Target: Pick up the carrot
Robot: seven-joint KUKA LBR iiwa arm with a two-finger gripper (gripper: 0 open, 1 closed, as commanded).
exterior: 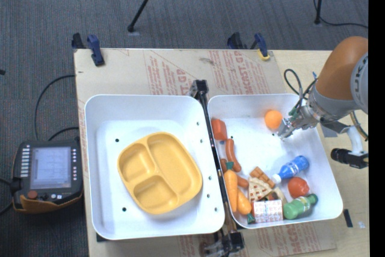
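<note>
The carrot (231, 188) is a long orange piece lying lengthwise at the near left of the right bin (246, 106), next to the waffle. My gripper (284, 130) hangs over the right side of that bin, just right of an orange ball (273, 120), well away from the carrot. Nothing can be seen between its fingertips.
The right bin also holds a blue bottle (293, 167), a tomato (297, 187), a green piece (297, 207), a waffle (261, 185), a small box (267, 211) and sausages (231, 155). A yellow divided plate (159, 173) lies in the left bin (102, 123).
</note>
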